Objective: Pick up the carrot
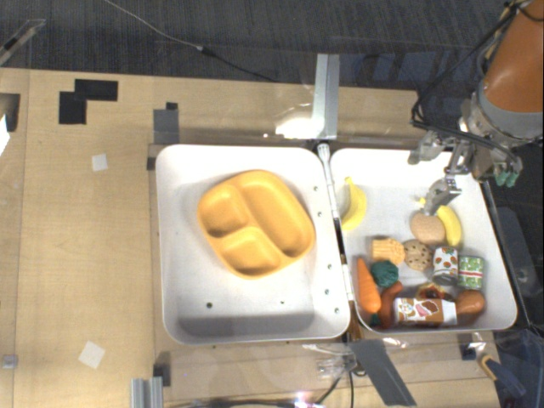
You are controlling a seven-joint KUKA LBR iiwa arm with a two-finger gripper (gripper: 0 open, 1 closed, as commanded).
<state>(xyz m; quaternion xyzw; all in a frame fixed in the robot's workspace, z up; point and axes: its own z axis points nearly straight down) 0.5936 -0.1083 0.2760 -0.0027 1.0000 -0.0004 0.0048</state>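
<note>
Carrot (366,286) lying at the near left corner of the right bin (387,178), beside a green piece (385,272) and touching a red bottle (422,311). Gripper (439,195) hanging over the bin's far right part, well apart from the carrot, just above a tan oval (427,227) and a banana (450,225); fingers open, nothing between them. Second banana (354,205) against the bin's left wall. Yellow divided plate (255,222) in the left bin (183,253).
</note>
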